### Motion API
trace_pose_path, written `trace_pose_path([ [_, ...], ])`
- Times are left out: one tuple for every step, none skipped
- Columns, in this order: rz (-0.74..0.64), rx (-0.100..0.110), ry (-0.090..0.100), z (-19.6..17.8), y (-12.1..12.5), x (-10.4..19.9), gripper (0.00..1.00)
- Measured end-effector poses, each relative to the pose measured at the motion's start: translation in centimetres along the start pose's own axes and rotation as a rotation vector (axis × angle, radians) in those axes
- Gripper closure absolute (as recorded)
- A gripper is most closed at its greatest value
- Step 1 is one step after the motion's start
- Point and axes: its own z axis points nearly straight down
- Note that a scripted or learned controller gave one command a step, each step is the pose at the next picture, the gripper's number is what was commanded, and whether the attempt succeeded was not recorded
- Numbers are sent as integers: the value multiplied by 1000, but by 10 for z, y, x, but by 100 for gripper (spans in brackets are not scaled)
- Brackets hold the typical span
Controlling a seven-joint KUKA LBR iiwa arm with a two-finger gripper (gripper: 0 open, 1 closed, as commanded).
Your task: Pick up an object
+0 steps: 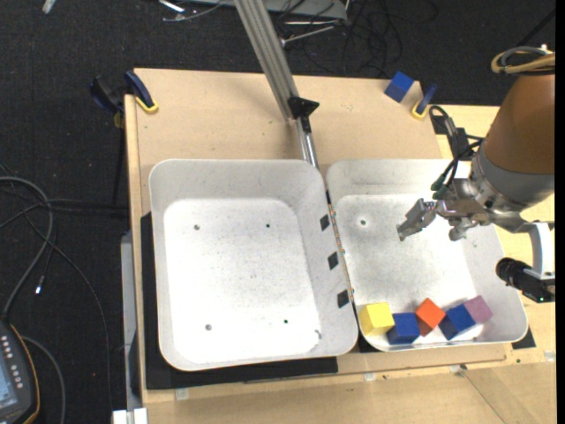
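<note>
Blocks sit in a row along right bin's (415,179) near edge, left to right: yellow block (377,315), blue block (405,327), orange block (430,314) turned at an angle, second blue block (457,321), purple block (478,308). Arm reaches in from right over the bin's middle, wrist angled left and down. Gripper (426,222) hangs above bare bin floor, well apart from the blocks, fingers spread, nothing between them.

Wooden bench (229,117) under two white bins (172,263).
</note>
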Motion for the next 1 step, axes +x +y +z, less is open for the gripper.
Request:
trace_pose_path([
  [-7, 7, 3, 64, -9, 52, 0],
])
